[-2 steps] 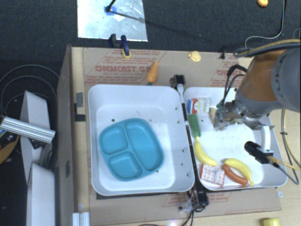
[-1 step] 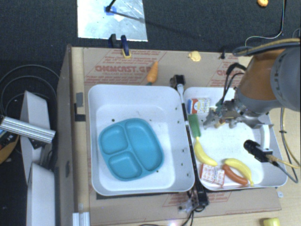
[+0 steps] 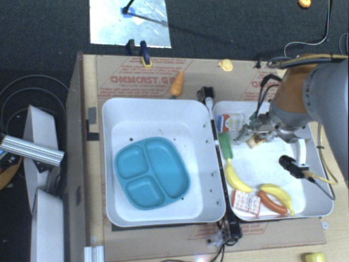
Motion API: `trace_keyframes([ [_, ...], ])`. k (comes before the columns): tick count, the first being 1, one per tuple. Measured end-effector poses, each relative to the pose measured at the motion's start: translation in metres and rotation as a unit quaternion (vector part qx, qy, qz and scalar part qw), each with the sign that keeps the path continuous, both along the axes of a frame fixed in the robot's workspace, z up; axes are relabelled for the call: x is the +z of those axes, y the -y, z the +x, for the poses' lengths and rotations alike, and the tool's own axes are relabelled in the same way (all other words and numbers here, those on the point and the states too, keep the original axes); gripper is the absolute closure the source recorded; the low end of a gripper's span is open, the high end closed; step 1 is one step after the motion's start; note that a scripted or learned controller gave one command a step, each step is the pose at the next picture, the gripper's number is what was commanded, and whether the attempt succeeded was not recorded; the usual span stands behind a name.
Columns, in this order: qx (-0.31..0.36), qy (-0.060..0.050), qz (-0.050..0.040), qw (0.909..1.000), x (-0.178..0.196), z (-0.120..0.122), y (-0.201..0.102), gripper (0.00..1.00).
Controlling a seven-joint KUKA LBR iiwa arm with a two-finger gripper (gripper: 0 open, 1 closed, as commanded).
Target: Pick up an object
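Note:
My gripper (image 3: 249, 134) hangs low over the upper part of the right bin (image 3: 322, 201), reaching in from the right. A small tan piece (image 3: 252, 142) lies right under its tip. Whether it is gripped is unclear. Just left of the gripper is a white carton with red and blue print (image 3: 231, 123), and below that a green stick (image 3: 224, 145). Toward the front lie a yellow banana (image 3: 237, 179), a second banana (image 3: 278, 192), a red sausage (image 3: 271, 202) and a red-and-white packet (image 3: 246, 202).
The left bin (image 3: 163, 113) holds a blue divided plate (image 3: 152, 171). An orange carrot (image 3: 176, 84) and a yellow lump (image 3: 226, 65) rest on the cardboard behind the bins. A dark rail (image 3: 217, 146) separates the two bins.

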State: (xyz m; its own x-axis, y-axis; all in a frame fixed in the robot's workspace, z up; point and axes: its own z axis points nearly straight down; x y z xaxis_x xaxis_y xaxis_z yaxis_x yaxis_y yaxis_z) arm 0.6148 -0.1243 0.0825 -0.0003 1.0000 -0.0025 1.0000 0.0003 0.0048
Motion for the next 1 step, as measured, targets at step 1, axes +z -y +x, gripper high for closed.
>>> trace_keyframes([
  [1, 0.002, -0.001, -0.0007, 1.0000, 0.0050, 0.0381, -0.0078, 0.00],
])
